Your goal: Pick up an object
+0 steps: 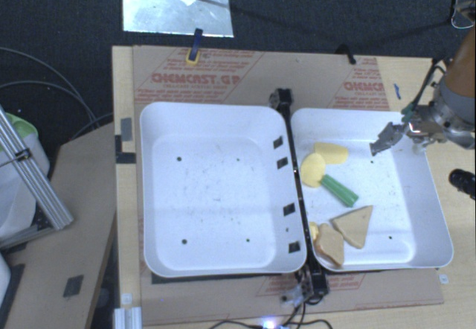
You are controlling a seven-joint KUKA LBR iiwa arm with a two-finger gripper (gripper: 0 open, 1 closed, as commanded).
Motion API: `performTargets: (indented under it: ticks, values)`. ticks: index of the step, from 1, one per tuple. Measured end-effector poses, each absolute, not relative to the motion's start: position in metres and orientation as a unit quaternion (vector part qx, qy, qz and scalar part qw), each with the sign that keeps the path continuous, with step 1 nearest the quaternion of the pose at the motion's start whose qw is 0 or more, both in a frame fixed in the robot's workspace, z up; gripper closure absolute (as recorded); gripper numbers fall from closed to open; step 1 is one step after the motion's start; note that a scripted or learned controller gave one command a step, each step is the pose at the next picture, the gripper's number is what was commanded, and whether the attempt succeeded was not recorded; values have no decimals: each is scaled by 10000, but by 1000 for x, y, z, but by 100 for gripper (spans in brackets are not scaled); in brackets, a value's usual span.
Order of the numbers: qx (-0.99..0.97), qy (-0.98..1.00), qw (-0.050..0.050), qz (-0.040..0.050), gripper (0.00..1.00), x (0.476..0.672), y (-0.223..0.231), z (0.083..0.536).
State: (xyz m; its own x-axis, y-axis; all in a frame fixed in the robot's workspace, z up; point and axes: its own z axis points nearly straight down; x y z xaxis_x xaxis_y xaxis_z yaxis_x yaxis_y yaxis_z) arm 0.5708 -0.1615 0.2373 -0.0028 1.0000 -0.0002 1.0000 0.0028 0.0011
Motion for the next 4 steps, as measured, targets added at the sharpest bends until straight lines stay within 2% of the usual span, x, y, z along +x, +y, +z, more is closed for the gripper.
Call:
performTargets:
  ticks: [1,2,3,4]
  values:
    - [7079,7063,-33,-13,0,499,-159,78]
    - [7049,7093,19,14,0,540,-140,85]
    - [7058,7084,43,17,0,571,-167,136]
    - [7046,7096,25,18,0,622,-157,83]
